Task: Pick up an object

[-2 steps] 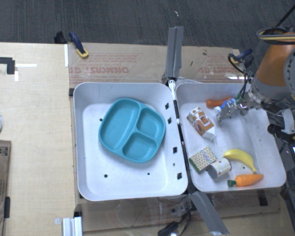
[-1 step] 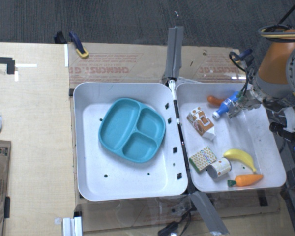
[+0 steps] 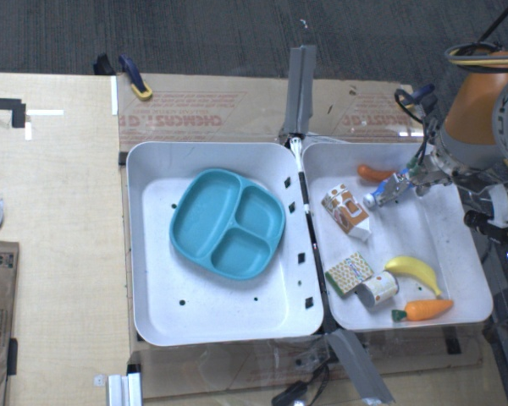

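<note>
Objects for picking lie in the right bin (image 3: 457, 227): a brown-and-white carton (image 3: 345, 211) near its left wall, an orange sausage-shaped piece (image 3: 374, 173) toward the far edge, and along the near side a patterned box (image 3: 349, 273), a small can (image 3: 378, 289), a banana (image 3: 413, 272) and a carrot (image 3: 425, 309) clustered close together. The tool (image 3: 384, 194) hangs low between the carton and the orange piece; whether it is released or clenched cannot be told. The left bin (image 3: 152, 303) holds a blue divided plate (image 3: 228, 223). Both bins sit on the counter (image 3: 51, 227).
</note>
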### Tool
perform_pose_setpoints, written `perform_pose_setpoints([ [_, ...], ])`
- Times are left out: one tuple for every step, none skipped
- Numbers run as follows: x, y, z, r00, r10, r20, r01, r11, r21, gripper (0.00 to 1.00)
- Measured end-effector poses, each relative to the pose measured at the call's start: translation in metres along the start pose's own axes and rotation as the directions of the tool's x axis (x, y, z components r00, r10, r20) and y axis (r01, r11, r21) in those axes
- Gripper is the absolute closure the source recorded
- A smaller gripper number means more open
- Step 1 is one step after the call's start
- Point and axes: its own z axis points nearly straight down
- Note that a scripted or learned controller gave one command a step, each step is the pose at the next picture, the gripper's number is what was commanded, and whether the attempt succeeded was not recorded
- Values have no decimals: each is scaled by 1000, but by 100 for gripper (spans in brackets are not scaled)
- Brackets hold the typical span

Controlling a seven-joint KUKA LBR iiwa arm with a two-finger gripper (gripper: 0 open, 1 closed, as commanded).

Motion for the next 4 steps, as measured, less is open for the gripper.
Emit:
perform_pose_setpoints([
  [0, 0, -9, 1000, -2, 2, 2, 1000, 0, 100],
  [0, 0, -9, 1000, -2, 2, 2, 1000, 0, 0],
  [-1, 0, -18, 1000, -5, 1, 5, 1000, 6, 100],
  [-1, 0, -18, 1000, -5, 1, 5, 1000, 7, 0],
])
